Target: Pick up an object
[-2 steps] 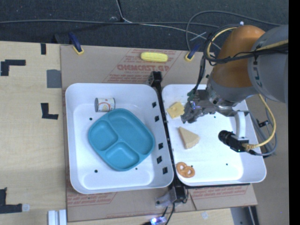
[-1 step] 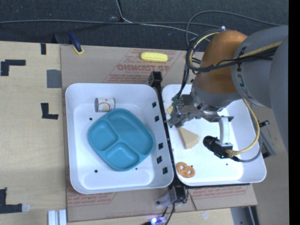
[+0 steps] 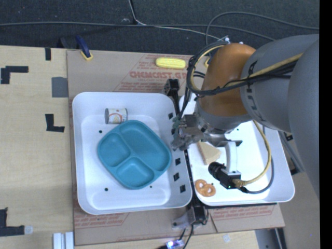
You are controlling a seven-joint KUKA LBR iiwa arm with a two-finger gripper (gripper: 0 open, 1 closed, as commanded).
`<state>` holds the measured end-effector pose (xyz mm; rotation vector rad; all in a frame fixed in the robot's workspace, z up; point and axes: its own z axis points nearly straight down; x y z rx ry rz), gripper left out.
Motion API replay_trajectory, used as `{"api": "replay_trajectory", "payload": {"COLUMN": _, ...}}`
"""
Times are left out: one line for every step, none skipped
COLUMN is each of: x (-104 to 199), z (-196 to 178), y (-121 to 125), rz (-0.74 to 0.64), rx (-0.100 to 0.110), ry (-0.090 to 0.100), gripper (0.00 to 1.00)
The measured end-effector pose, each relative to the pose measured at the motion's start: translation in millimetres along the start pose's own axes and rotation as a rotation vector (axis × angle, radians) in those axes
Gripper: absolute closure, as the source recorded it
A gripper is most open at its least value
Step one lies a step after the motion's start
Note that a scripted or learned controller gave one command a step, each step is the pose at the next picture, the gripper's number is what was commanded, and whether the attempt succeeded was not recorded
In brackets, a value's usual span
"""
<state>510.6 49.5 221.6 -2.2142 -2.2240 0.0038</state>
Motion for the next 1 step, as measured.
{"api": "replay_trajectory", "payload": {"x": 49.7, "z": -11.1, "y": -12.5, "rz": -0.003, "rx": -0.003, "ry": 0.001, "gripper": 1.00}}
